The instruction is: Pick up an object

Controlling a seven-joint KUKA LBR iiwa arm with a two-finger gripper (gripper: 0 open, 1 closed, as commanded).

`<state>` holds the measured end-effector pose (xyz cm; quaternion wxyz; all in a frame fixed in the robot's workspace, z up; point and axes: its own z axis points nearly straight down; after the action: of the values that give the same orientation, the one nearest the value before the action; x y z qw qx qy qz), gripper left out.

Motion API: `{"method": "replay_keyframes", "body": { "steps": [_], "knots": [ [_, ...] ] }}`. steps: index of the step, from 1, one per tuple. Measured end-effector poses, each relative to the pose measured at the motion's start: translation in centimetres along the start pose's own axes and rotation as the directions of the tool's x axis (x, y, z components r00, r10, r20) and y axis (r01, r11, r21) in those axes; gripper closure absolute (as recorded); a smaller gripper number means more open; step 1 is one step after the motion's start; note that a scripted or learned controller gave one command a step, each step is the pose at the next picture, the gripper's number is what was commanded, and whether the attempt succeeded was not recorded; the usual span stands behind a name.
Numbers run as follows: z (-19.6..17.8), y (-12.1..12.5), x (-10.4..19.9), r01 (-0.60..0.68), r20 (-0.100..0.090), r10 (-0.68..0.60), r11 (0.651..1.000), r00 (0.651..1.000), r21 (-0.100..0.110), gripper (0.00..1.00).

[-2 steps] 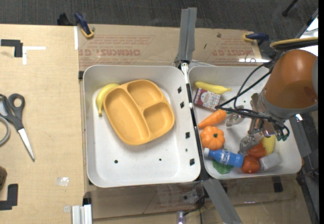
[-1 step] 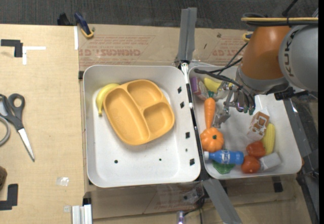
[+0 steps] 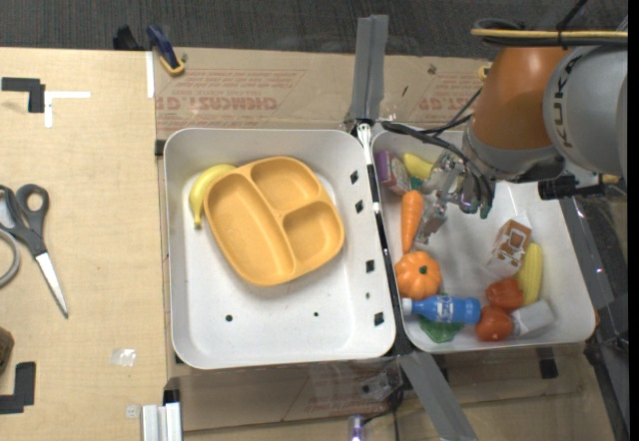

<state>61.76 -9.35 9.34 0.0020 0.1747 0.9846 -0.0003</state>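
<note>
One toy carrot (image 3: 411, 218), likely light, rigid, slick plastic best pinched across its thick middle, lies at the right bin's (image 3: 569, 334) left side, beside the gripper (image 3: 436, 220), finger spacing unclear.

Orange divided plate (image 3: 272, 220) and yellow banana (image 3: 207, 188) in a white bin (image 3: 270, 344); orange carrot (image 3: 411, 218), orange pumpkin (image 3: 418, 274), blue bottle (image 3: 446, 309).

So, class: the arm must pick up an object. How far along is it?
Done: the gripper has reached into the right bin, beside the carrot. In hand: nothing visibly lifted. Left: gripping and raising an item, perhaps the carrot or pumpkin.
</note>
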Motion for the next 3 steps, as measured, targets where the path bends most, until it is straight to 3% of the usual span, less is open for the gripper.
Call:
{"method": "replay_keyframes", "body": {
  "steps": [1, 2, 3],
  "knots": [
    [-1.0, 0.1, -0.1, 0.003, 0.005, -0.003, 1.0, 1.0, 0.0, 1.0],
    [-2.1, 0.1, -0.3, 0.006, 0.011, -0.006, 1.0, 1.0, 0.0, 1.0],
    [-2.1, 0.2, -0.3, 0.006, 0.01, -0.006, 1.0, 1.0, 0.0, 0.0]
  ]
}}
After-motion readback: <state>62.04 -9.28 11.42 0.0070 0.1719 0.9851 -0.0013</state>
